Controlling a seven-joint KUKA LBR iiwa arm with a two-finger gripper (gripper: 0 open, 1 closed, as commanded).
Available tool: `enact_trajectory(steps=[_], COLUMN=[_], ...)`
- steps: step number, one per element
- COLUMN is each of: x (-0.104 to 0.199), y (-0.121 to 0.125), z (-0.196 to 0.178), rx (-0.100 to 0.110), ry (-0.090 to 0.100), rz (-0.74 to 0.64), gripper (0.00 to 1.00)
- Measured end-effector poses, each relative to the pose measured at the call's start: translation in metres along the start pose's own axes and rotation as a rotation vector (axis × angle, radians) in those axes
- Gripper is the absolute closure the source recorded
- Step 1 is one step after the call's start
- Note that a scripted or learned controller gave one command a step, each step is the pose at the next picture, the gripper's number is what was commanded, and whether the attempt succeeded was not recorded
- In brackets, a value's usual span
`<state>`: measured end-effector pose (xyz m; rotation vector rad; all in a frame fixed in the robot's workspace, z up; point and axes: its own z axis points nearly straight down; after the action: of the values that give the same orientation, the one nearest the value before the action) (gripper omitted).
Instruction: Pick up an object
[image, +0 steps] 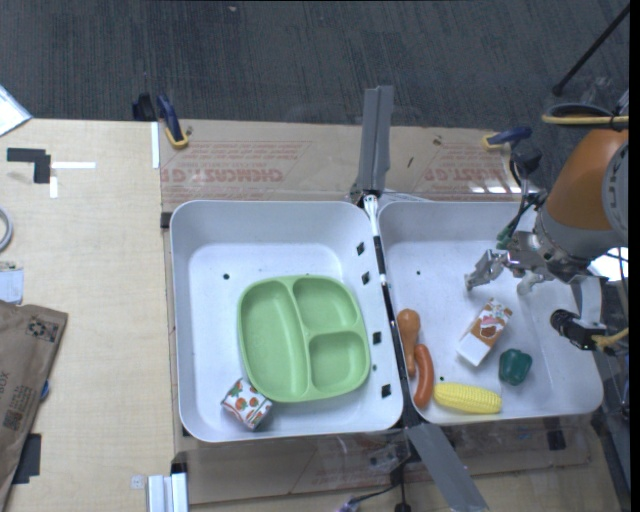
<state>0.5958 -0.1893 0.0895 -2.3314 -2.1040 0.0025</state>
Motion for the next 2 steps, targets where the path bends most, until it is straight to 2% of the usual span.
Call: enact_trajectory(steps=[1,2], x=[0.0147,0.013], y=[-0.1032,-0.1025], z=[0.0013,-0.005], rx=[0.004,0.006], ry=[0.002,0.002], rz=[0.049,0.053], gripper=[0.0,1.0])
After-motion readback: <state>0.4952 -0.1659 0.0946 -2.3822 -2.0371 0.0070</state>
